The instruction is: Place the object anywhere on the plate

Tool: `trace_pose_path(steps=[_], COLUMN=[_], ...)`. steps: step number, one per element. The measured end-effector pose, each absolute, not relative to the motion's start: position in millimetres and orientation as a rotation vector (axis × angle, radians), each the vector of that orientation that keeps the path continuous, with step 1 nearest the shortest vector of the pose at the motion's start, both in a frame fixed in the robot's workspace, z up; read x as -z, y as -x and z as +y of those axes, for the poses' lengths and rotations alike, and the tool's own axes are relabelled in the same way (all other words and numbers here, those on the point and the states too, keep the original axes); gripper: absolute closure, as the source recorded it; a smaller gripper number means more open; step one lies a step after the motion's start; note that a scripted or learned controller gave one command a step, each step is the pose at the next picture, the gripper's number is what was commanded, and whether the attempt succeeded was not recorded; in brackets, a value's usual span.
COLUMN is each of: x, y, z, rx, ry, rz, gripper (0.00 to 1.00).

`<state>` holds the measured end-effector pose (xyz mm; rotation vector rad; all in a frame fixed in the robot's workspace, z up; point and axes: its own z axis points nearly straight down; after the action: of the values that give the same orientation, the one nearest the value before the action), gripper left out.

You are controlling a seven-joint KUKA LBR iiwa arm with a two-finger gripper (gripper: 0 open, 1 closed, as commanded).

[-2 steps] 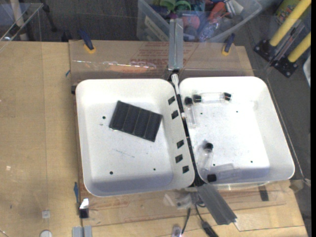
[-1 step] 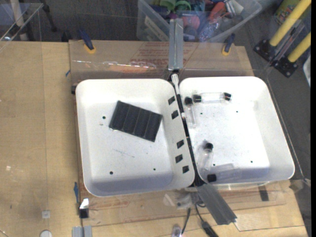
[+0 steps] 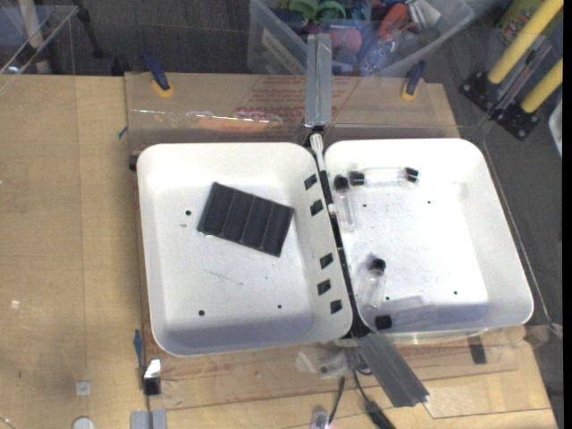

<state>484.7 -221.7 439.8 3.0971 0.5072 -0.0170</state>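
A pale wooden bench [image 3: 63, 239] fills the left and lower parts of the view, its grain running lengthwise. Behind it, at the top, stands a clear plastic tub [image 3: 357, 16] heaped with bright toys in pink, green, blue and orange. Two blue clamps [image 3: 159, 80] grip the bench's far edge, one left and one right of a grey upright bar [image 3: 317, 83]. At top right, yellow tubes [image 3: 536, 25] lean on a black stand over dark floor. The light is even and soft.
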Motion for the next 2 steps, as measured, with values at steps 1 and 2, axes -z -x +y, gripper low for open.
trace_pose_path(steps=[1, 2], x=[-439.7, -449.4], y=[-484.8, -485.5], z=[-221.5, -221.6], rx=[0.018, 0.019], ry=[-3.097, -3.095], rz=[0.508, 0.510], gripper=[0.00, 1.00])
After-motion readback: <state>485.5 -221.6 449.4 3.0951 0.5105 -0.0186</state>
